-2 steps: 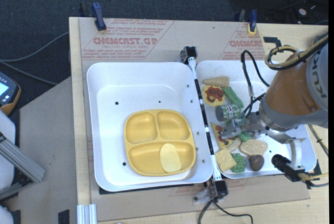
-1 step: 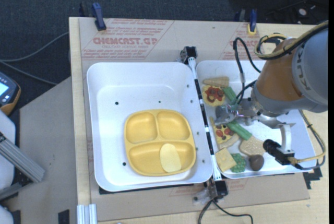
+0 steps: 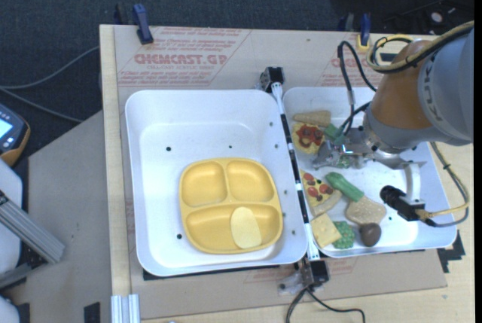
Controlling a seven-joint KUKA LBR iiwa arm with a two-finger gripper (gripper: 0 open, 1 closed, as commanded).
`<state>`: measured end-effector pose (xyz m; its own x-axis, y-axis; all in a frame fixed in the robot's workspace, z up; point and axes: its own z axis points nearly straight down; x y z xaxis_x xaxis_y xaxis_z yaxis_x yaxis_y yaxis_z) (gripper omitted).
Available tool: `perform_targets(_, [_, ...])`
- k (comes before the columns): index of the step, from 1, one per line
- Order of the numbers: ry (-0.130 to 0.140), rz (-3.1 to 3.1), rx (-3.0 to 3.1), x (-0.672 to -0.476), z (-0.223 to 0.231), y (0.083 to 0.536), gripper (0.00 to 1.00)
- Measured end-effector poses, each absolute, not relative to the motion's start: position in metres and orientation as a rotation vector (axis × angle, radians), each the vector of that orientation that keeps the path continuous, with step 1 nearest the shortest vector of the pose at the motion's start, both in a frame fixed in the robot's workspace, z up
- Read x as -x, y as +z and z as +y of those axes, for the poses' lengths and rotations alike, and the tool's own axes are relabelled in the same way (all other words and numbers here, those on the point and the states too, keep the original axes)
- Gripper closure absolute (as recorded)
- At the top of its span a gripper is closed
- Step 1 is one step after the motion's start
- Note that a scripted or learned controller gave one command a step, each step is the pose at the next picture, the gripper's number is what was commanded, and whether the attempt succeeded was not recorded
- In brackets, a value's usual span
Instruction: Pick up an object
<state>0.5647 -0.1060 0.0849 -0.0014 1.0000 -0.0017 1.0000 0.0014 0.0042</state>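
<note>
Toy food lay crowded in the right bin (image 3: 440, 235), which is presumably why the arm (image 3: 422, 99) had reached there: a pizza slice (image 3: 309, 136) and a tan piece (image 3: 313, 118) near the bin's far left corner, a second pizza slice (image 3: 319, 191) lower down, a green pickle-like piece (image 3: 344, 185) just beside it, then a bread slice (image 3: 365, 211), a cheese wedge (image 3: 324, 230), a green leafy bit (image 3: 344, 238) and a brown lump (image 3: 370, 234) packed close along the near wall. The claw (image 3: 340, 151) hung low between the upper pizza slice and the green piece, apart from both as far as could be judged; its metal tip was too small and cluttered to tell how wide it stood or whether anything was caught in it. No piece looked lifted. The left bin (image 3: 151, 126) held a yellow divided tray (image 3: 226, 201) with a pale oval (image 3: 245, 227) in its long compartment. Both bins sat on the bench (image 3: 188, 58).
</note>
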Motion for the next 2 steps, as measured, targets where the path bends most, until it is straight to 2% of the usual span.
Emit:
perform_targets(1, [-0.004, 2.221, -2.228, -0.501, -0.106, 0.084, 0.0])
perform_targets(2, [0.001, 2.219, -2.222, -0.504, -0.105, 0.095, 1.0])
